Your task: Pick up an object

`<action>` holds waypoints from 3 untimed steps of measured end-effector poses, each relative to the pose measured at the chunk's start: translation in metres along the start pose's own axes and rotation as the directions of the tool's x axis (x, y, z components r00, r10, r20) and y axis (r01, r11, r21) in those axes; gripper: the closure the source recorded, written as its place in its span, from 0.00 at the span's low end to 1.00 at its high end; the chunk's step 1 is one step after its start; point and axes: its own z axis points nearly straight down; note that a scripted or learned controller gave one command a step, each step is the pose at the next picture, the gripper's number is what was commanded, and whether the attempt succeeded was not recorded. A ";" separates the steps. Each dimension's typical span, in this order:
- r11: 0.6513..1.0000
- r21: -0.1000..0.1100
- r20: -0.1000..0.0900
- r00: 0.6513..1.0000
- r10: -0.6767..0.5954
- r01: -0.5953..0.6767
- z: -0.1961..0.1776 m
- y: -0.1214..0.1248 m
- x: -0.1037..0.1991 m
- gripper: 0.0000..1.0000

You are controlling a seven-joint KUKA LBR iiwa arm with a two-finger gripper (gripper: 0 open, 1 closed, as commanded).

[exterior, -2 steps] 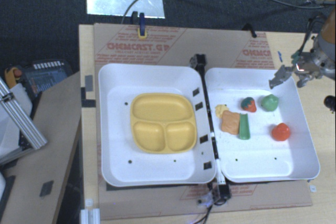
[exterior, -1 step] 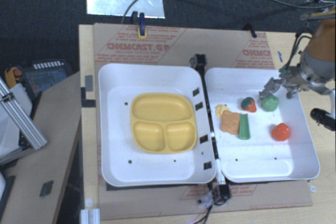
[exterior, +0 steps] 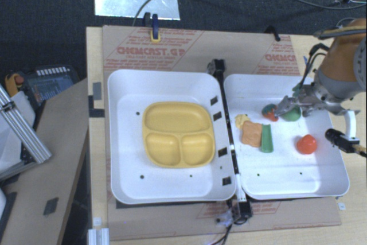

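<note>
The right bin [exterior: 287, 181] holds several toy food pieces. A small red and green piece [exterior: 269, 112] lies right at the tip of my gripper [exterior: 280, 108], with a green rounded piece [exterior: 292, 115] just under the gripper body. Toward the bin's left lie a tan-orange block [exterior: 251, 133], a green stick [exterior: 266, 138] touching it, and a small yellow piece [exterior: 241, 120]. A red ball [exterior: 306, 144] sits alone at the right. The gripper reaches in low from the right, over the upper middle of the bin.
The left bin [exterior: 126, 94] holds a yellow three-compartment plate [exterior: 178, 133]. A black divider with clips [exterior: 225, 123] runs between the bins. A black fitting [exterior: 343, 140] sticks in at the right bin's edge. The arm's orange band [exterior: 344, 60] hangs above the bin's right rim.
</note>
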 end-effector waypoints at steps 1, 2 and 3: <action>1.000 -0.001 0.001 1.000 0.000 0.000 0.038 0.001 0.000 0.00; 1.000 -0.006 0.003 1.000 0.000 0.000 0.025 0.002 0.000 1.00; 1.000 -0.007 0.002 1.000 0.002 -0.002 -0.021 0.001 -0.006 1.00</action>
